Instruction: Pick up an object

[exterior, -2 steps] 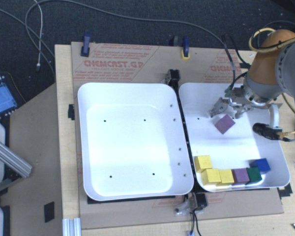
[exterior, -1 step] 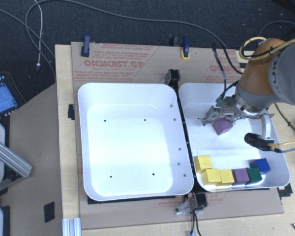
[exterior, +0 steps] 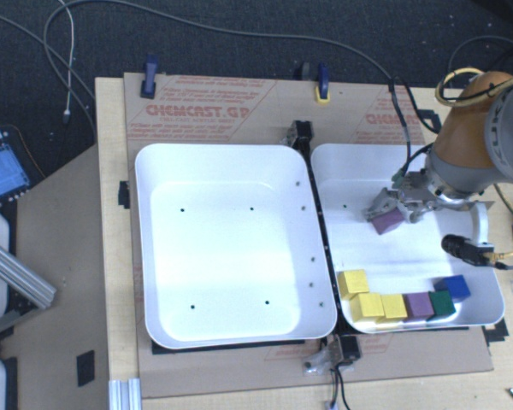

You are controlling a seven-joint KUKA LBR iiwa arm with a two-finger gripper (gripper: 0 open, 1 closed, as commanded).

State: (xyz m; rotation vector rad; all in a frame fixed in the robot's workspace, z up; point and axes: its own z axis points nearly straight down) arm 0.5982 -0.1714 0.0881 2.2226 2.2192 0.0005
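Observation:
My gripper (exterior: 390,213) reaches into the right bin (exterior: 350,178) from the right, under the orange-banded wrist (exterior: 462,135). A mauve block (exterior: 386,221) sits between its grey fingers (exterior: 378,204), and the gripper is shut on it, over the middle of that bin. Along the bin's front edge lie three yellow blocks (exterior: 369,304), a purple block (exterior: 419,304), a green block (exterior: 442,302) and a blue block (exterior: 454,288).
The left bin (exterior: 154,254) lies beside the right one, with a black clip (exterior: 301,131) at the back between them. Blue clamps (exterior: 150,77) hold the cardboard sheet. Cables run across the dark floor at the back.

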